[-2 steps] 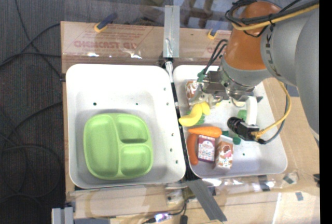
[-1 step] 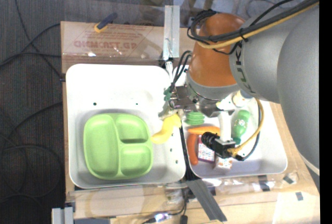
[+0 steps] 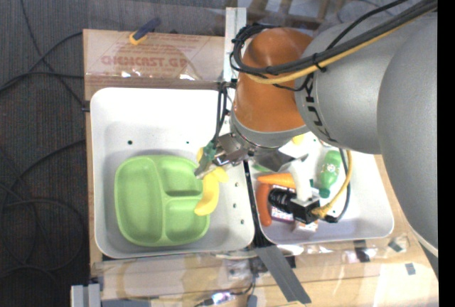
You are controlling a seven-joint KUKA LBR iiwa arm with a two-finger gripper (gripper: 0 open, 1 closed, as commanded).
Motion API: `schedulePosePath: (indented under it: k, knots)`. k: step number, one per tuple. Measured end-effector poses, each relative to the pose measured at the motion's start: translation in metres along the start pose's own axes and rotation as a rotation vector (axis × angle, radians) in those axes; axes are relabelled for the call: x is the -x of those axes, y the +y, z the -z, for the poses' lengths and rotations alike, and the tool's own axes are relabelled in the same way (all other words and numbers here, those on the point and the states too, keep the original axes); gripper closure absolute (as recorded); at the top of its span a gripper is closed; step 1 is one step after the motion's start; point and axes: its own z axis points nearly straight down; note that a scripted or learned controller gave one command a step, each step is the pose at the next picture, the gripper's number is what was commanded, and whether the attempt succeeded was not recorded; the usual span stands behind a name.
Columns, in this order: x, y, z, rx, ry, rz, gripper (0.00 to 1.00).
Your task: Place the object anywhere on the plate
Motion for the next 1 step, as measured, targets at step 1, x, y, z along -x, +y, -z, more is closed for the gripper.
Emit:
schedulePosePath:
  k: [1]
  knots:
    - [0.0001,0.0000,0.0000,0.000,0.000,0.000,0.00]
